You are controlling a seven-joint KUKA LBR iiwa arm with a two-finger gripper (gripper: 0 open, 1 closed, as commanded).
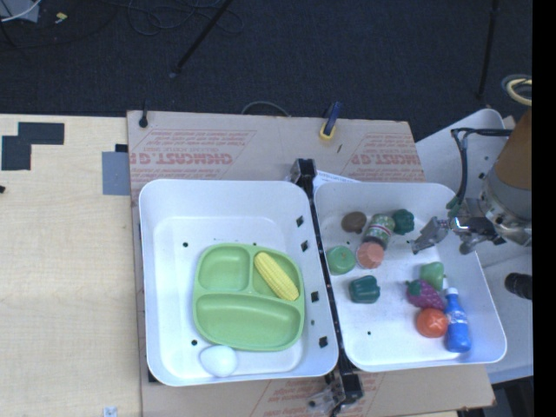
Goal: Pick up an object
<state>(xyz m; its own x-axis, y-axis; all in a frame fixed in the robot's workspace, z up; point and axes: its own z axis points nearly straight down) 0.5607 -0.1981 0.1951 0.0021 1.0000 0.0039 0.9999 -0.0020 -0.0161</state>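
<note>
My gripper (448,236) hangs over the right side of the right bin (393,354), open, its two grey fingers spread with nothing between them. Just below it lie a light green piece (432,274), a purple eggplant (424,294), an orange ball (431,322) and a blue bottle (457,325). To its left are a dark green object (402,221), a jar with a pink lid (375,241), a brown round piece (354,222), a green disc (340,259) and a dark green pepper (364,288).
The left bin (165,233) holds a green divided plate (248,311) with a yellow corn cob (276,274) on it, and a white egg (218,360) near the front wall. A black divider (317,268) runs between the bins.
</note>
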